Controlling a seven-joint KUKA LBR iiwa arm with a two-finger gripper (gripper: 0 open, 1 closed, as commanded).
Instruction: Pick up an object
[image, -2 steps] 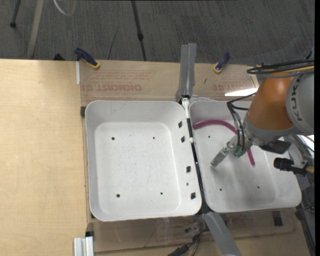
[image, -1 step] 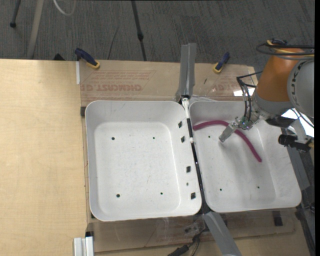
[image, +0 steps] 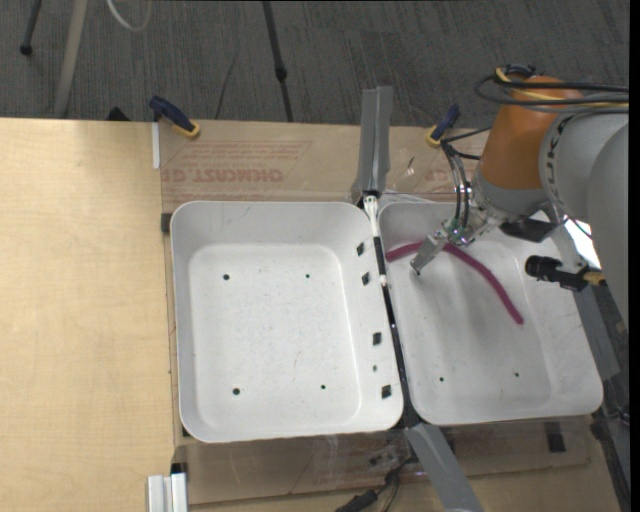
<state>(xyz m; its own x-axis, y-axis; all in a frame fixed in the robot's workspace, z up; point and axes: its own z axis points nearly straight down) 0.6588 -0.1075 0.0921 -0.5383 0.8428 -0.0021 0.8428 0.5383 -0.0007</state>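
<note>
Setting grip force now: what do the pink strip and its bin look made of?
Pink strip: probably soft rubber or silicone; it lies in a limp curve with a matte surface. Right bin: likely moulded plastic, smooth white with rounded corners and a slight sheen.

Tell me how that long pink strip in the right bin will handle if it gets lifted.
The pink strip lies in a loose curve, so it is probably floppy and would droop from one pinch point. It is thin, so likely light. Lying flat on the right bin floor, it may slip from the end effector.
</note>
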